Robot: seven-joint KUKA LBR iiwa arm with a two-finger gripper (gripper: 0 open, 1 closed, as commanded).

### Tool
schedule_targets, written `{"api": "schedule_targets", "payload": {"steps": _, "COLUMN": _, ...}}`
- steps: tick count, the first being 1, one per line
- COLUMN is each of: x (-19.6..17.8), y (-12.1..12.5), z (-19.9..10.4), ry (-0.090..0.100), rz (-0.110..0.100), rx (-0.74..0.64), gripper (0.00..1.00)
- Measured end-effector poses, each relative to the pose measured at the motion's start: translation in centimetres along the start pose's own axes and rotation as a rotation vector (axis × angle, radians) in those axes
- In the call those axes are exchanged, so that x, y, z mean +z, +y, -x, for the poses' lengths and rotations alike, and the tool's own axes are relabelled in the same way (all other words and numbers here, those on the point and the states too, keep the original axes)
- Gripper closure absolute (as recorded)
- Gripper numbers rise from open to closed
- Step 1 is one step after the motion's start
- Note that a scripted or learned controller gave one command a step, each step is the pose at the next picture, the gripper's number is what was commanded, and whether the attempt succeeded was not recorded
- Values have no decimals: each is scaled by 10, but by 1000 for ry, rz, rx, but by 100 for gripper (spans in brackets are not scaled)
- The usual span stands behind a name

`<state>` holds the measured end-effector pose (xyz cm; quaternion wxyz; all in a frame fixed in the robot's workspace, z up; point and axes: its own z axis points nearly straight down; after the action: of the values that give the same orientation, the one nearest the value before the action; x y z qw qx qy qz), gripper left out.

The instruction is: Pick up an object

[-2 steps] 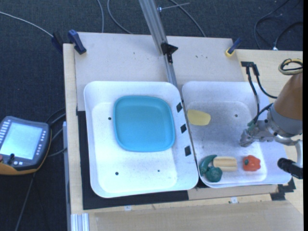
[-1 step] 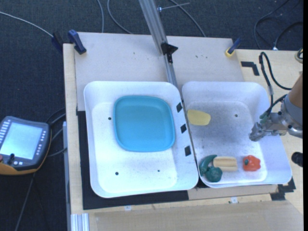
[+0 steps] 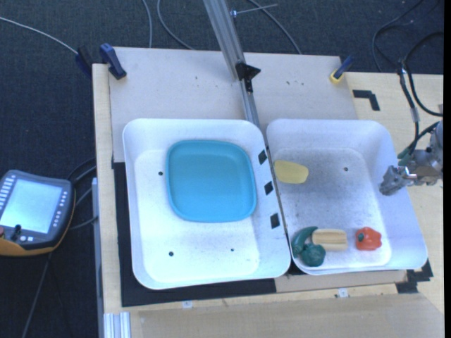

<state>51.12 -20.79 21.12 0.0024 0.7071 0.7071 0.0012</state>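
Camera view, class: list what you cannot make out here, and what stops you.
- Gripper, camera view: too small and blurred to tell its finger state.
- Arm: cut off by the right edge.
- Green object beside the tan block: too small to identify.
- Red object: too small to identify.

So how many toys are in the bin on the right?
4: a yellow piece near its left wall, then a green one, a tan block and a red one along its near edge.

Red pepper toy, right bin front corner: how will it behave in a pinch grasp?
The red pepper toy looks rounded and glossy, so it may slip or roll when nudged. It seems small, probably light. It sits near the right bin wall, which may crowd the gripper.
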Motion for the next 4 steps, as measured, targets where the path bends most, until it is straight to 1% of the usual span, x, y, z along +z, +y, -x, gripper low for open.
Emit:
{"api": "schedule_targets", "payload": {"steps": 1, "x": -38, "y": 1, "z": 0, "ry": 1, "rz": -1, "rx": 0, "gripper": 100}}
{"api": "schedule_targets", "payload": {"steps": 2, "x": -34, "y": 23, "z": -47, "ry": 3, "rz": -4, "rx": -5, "gripper": 100}}
{"api": "schedule_targets", "payload": {"steps": 3, "x": -34, "y": 30, "z": -90, "ry": 3, "rz": -4, "rx": -4, "gripper": 100}}
{"api": "schedule_targets", "payload": {"steps": 4, "x": -31, "y": 48, "z": -134, "ry": 3, "rz": -5, "rx": -5, "gripper": 100}}
